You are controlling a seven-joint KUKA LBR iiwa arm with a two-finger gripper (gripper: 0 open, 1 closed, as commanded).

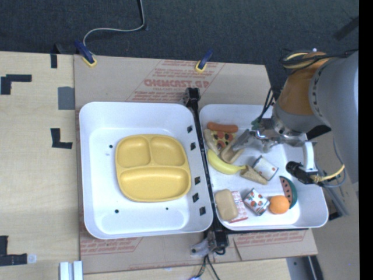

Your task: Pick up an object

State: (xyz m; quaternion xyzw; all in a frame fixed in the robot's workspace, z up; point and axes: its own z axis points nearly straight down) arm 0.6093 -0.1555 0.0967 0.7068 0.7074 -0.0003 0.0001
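Banana (224,164) lying in right bin (312,217), touching pizza slice (220,139) above, sausage (222,127) beyond. Claw (238,146) low over pizza and banana, fingers spread, pinching nothing. Orange (279,205), watermelon slice (288,189), bread (226,205) near front wall. Yellow divided plate (154,168) resting in left bin (93,156).

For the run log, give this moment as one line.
arm: over right bin | claw: low by pizza slice, banana | yellow tray: left bin
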